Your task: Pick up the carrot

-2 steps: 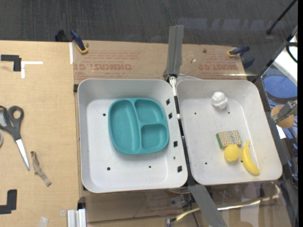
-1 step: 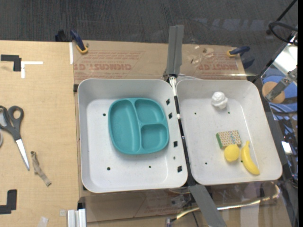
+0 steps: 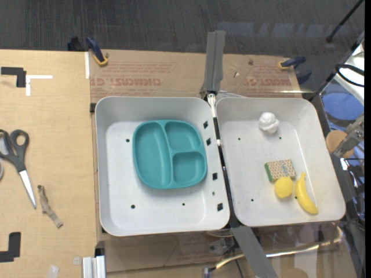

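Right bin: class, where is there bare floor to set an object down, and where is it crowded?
In the right bin, the left half is bare, from the divider to the sponge, as is the strip between the white ball and sponge. The lower right crowds sponge, lemon and banana.

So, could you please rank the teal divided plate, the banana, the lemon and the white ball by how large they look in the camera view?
1. Teal divided plate, by far the largest.
2. Banana.
3. Lemon and white ball: these look about alike, so I would not rank them.
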